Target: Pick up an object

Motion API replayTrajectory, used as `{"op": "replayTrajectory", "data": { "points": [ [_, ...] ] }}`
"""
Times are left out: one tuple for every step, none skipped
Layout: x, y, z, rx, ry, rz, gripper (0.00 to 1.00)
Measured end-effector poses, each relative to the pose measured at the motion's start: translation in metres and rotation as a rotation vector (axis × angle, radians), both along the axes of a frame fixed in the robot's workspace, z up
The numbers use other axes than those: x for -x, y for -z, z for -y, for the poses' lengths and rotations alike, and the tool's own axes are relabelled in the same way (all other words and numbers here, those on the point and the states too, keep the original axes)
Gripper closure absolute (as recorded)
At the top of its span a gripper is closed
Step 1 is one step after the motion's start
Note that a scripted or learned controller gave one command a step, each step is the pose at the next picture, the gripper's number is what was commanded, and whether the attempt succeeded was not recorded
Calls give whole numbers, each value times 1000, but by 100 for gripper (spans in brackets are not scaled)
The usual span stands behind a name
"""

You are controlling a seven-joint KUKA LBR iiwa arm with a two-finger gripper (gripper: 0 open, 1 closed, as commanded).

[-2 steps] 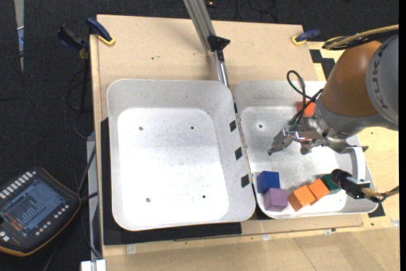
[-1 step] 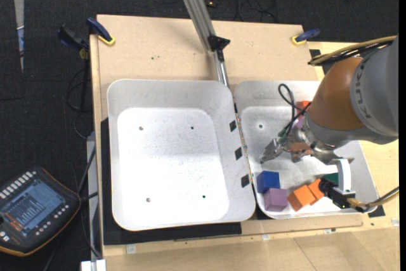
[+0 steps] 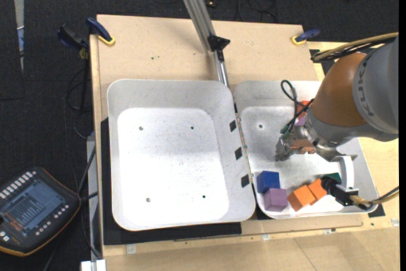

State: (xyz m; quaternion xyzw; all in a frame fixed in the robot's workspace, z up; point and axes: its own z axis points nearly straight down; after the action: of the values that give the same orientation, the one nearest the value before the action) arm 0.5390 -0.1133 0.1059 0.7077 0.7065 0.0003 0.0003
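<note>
- Gripper (image 3: 283, 150) hangs over the right bin (image 3: 266, 112), above bare floor; whether it is parted or closed, I cannot tell.
- Blue cube (image 3: 268, 179) lies nearest: centre above it, then descend straight, clear of the purple cube (image 3: 275, 198).

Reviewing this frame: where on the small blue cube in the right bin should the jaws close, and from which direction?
Come straight down on the small blue cube and close on its left and far faces, which look free. The purple cube sits against its near side, so a grip on that side seems blocked.
</note>
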Motion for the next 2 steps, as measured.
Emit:
{"op": "replayTrajectory", "data": {
  "points": [
    [-8,-45,-3,1,-4,4,100],
    [0,-94,-4,1,-4,5,100]
  ]
}}
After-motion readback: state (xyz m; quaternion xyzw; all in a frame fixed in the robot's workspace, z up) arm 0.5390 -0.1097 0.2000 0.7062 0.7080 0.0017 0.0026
